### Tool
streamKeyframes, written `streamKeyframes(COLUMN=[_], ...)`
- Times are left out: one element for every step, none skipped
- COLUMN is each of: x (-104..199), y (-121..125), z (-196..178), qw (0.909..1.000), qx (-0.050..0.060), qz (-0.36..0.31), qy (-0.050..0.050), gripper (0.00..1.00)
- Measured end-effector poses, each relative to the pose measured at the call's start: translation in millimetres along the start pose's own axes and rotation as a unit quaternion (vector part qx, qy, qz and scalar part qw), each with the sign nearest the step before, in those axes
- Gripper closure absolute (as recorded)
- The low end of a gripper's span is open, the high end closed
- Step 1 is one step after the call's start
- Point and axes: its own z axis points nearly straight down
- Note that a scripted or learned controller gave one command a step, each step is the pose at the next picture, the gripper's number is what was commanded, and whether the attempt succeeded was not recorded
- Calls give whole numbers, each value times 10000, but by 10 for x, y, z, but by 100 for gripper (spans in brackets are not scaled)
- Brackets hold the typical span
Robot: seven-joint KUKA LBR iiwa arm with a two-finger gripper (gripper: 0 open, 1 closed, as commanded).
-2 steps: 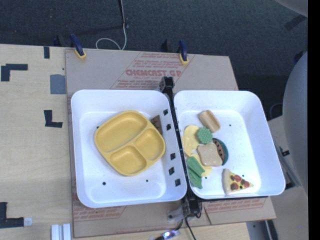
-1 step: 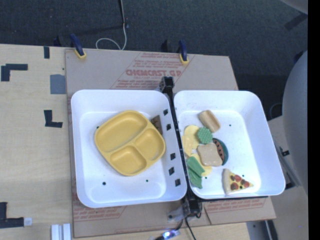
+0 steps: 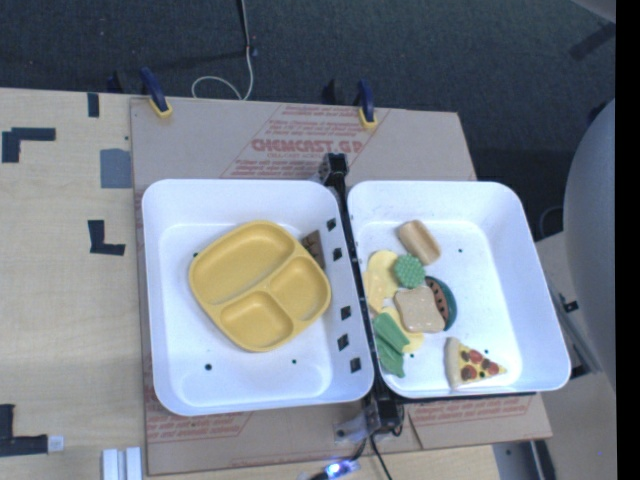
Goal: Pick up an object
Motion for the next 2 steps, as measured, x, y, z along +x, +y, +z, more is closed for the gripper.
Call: streamKeyframes(x=[15, 28], y=[21, 45], z=[-97, -195], qw=[9999, 9998], qx=[-102, -217], qz=[-1, -6], qy=[22, 45], gripper=[100, 100])
